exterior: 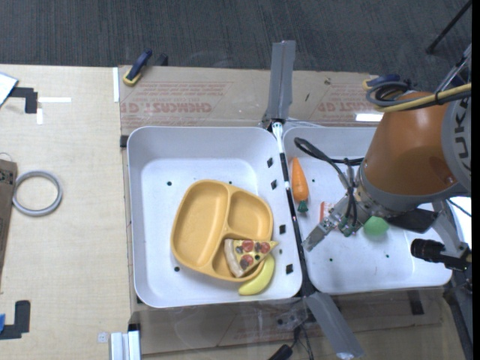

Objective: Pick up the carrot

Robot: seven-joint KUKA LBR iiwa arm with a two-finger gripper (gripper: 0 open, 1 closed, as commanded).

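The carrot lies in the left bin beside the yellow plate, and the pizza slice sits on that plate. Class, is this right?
Not quite. The camera view shows the carrot in the right bin, by its left wall. The pizza slice does sit on the yellow plate.

Robotics lab: bench (60, 276), twin white bins (142, 201), tape roll (36, 193).

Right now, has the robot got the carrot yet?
Not yet. The carrot lies in the right bin, against its left wall, with nothing gripping it. What looks done: the arm has reached into that bin, and the gripper is low, just right of and below the carrot. Nothing is held in it. Left to do: move onto the carrot, close on it and lift.
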